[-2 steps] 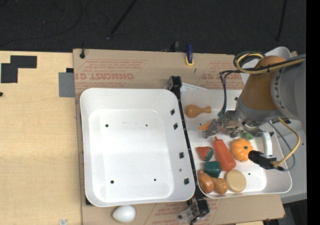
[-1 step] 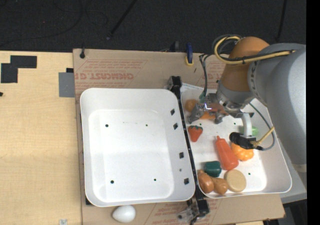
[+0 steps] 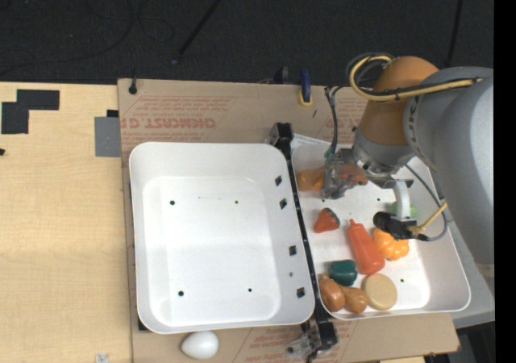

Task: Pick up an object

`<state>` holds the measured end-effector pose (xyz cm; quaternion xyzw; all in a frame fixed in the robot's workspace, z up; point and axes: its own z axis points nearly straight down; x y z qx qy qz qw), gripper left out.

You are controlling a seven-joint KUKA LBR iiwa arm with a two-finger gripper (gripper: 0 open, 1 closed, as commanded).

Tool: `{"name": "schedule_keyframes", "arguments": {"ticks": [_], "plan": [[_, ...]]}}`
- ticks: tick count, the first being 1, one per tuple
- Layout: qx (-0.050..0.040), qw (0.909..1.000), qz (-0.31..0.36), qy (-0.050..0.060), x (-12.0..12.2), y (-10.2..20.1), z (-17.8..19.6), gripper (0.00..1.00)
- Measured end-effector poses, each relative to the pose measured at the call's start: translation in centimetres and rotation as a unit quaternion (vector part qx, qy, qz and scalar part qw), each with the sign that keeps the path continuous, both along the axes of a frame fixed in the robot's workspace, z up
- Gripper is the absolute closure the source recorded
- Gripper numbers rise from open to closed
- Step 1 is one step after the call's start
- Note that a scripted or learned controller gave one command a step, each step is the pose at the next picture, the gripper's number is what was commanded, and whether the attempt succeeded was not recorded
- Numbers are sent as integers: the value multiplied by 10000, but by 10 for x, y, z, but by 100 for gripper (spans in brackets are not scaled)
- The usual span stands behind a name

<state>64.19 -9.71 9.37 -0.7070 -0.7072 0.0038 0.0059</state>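
Gripper (image 3: 337,181): low in the right bin (image 3: 451,293), upper part; finger state impossible to tell.
Orange-brown object (image 3: 309,181): just left of gripper, against bin's upper-left wall.
Red wedge (image 3: 325,221): just below gripper, apart.
Orange bottle (image 3: 364,248): lower right, near.

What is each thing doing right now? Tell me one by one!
Gripper: low in the right bin, near its top left corner.
Left bin: sitting flat on the bench.
Right bin: holding toy food.
Orange bottle: lying down.
Red wedge: resting alone.
Green block: beside the bottle.
White egg: outside the bins.
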Motion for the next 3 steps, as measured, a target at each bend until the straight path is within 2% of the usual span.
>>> {"name": "schedule_keyframes", "arguments": {"ticks": [1, 2, 3], "plan": [[0, 10000, -1, 2, 0, 0, 0, 0], [-6, 10000, -8, 28, -1, -2, 8, 100], [-7, 10000, -8, 28, -1, -2, 7, 0]]}}
